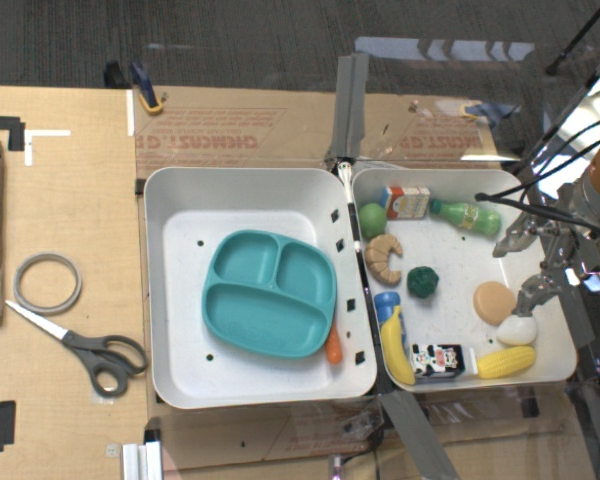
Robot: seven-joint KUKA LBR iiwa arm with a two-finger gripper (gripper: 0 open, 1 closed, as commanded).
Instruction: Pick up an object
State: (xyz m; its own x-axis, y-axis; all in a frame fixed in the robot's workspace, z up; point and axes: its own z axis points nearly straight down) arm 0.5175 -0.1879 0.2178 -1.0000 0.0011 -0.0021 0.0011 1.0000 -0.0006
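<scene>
While hovering at right bin edge, fingers spread — nothing gripped, egg nearby.

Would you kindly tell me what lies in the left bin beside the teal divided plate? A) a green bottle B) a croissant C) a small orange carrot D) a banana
C: a small orange carrot lies against the lower right edge of the teal plate in the left bin.

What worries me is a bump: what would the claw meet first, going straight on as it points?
Probably the tan egg, just past the lower finger of the claw toward the view's left. Its upper finger points at the bare floor of the right bin. The claw's height is unclear.
</scene>
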